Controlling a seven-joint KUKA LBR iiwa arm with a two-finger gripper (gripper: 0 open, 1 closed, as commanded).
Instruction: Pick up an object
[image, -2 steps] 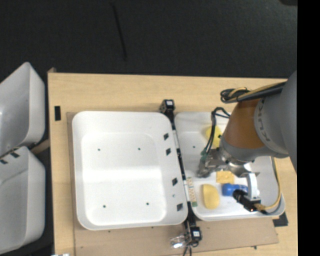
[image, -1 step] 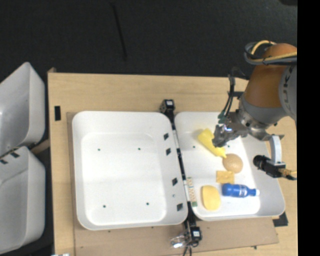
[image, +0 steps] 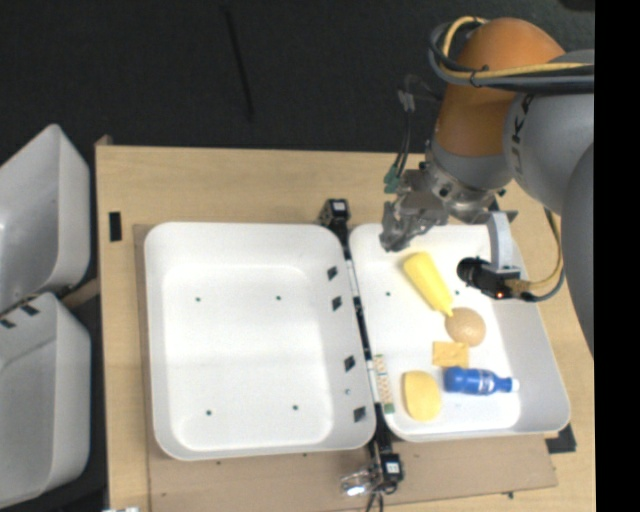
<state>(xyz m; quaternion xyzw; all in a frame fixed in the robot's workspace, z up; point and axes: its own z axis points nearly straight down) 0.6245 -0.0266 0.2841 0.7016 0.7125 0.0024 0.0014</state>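
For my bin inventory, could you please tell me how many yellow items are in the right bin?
3: a long yellow piece near the bin's upper middle, a small yellow wedge below it, and a rounded yellow block near the bottom left. More could be hidden under the arm.

- The grey arm (image: 545, 120) reaches in from the right, its orange band bulging above the wrist.
- The gripper (image: 395, 235) hangs low at the far side, pointing down-left.
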